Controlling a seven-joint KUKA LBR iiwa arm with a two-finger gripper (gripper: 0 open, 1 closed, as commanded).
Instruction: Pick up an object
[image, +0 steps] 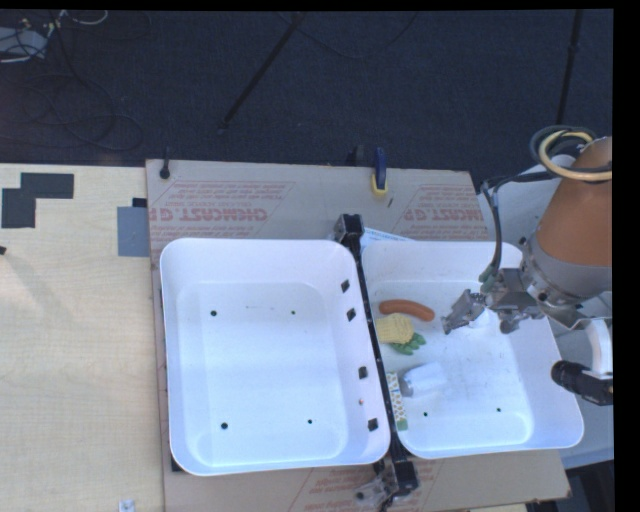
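1. A dark floor with cables fills the top of the frame; below it a pale wooden bench (70, 350) carries a cardboard sheet (250, 205) under two white bins.
2. The left bin (185, 400) sits at centre-left.
3. The right bin (540, 425) holds, near its left wall, a sausage (407, 309), a yellow corn cob (395, 329) on a green leaf just below it, and a pale cup (424, 379) lower down.
4. The gripper (466, 314) hangs right of the sausage, apart from it, fingers spread and holding nothing.
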